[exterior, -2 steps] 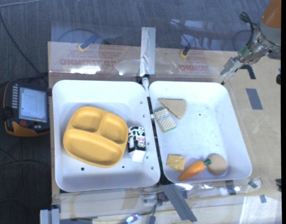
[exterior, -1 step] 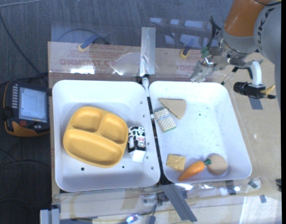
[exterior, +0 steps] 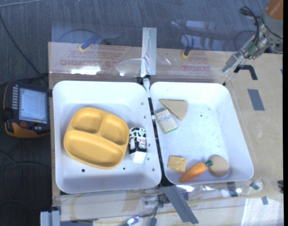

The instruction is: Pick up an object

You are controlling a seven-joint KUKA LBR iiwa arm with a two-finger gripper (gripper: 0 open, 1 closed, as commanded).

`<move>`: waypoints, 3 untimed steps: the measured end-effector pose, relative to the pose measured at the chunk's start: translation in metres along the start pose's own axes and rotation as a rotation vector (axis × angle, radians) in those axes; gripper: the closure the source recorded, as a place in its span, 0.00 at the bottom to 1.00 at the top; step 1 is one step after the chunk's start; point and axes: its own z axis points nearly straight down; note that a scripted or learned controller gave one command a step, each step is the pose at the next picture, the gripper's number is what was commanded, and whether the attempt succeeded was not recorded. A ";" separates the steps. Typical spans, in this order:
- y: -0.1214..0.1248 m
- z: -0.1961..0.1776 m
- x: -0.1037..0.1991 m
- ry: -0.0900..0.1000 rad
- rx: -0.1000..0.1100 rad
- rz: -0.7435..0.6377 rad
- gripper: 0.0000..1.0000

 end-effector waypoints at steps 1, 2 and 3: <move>-0.015 -0.096 -0.026 -0.002 -0.001 -0.254 1.00; -0.021 -0.113 -0.013 -0.001 -0.002 -0.385 1.00; -0.022 -0.113 -0.020 -0.001 -0.003 -0.674 1.00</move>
